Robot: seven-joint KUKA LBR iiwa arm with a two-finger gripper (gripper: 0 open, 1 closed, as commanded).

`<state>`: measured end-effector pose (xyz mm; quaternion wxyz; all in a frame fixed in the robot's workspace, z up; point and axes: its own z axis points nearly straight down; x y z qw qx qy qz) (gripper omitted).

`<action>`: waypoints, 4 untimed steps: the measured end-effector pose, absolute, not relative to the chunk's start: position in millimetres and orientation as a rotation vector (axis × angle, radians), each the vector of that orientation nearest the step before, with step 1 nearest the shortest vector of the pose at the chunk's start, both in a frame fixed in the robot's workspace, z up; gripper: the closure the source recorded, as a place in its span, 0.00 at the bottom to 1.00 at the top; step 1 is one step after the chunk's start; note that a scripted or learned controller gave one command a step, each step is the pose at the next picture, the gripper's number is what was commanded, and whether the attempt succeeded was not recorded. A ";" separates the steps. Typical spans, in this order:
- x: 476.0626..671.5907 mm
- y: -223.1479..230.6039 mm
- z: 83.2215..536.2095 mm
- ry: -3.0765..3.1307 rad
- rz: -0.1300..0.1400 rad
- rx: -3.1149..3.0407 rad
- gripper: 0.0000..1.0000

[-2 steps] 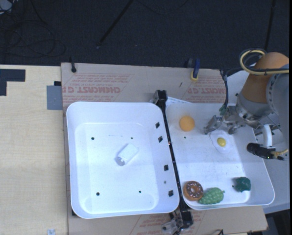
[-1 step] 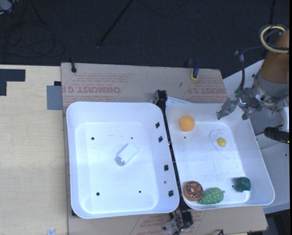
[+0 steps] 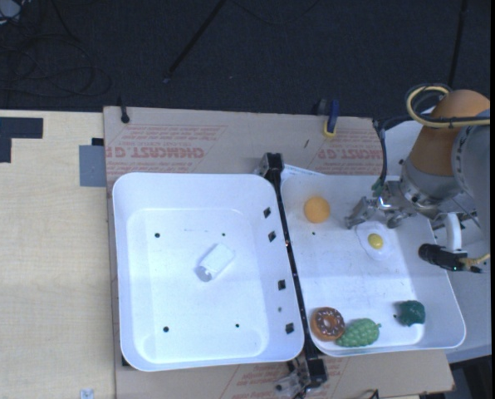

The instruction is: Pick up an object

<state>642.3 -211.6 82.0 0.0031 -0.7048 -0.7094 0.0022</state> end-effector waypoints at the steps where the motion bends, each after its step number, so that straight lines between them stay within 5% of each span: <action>1: 644.7 -214.2 146.3 -2.229 -0.003 -2.218 0.00; 2: 597.0 -215.4 289.2 -2.226 -0.007 -2.232 0.00; 3: 578.4 -212.0 157.7 -2.214 0.009 -2.214 0.00; 4: 604.8 -211.0 83.0 -2.224 0.003 -2.213 0.00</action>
